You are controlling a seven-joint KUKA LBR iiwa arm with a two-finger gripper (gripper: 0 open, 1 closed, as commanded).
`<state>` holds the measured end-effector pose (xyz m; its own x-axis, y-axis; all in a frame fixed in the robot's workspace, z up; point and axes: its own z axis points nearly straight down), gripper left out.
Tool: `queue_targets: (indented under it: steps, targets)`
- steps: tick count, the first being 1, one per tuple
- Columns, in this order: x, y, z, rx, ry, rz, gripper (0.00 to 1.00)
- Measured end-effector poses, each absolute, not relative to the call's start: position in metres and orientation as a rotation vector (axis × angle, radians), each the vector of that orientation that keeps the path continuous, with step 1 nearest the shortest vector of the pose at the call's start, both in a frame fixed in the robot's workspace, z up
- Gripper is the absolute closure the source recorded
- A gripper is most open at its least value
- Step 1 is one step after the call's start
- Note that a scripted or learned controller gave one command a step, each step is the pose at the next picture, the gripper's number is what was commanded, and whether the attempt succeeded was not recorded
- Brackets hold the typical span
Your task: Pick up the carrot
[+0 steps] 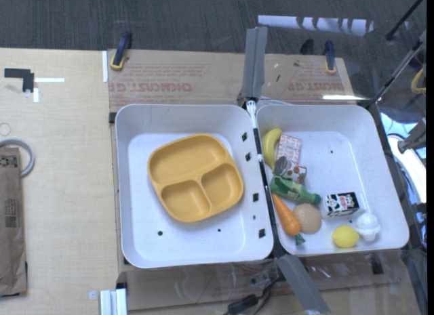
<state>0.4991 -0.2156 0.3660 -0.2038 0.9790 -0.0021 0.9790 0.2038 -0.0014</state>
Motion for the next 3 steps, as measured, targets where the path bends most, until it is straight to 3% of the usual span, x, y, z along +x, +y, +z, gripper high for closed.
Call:
queue_targets:
  steps: [1,2,3]
  targets:
    - [0.5,-0.216,0.374,1.98,2.437,-0.007,1.0]
    - [0.5,-0.216,0.374,1.981,2.437,-0.007,0.0]
    - [0.479,-0.222,0.441,2.298,2.142,-0.005,0.0]
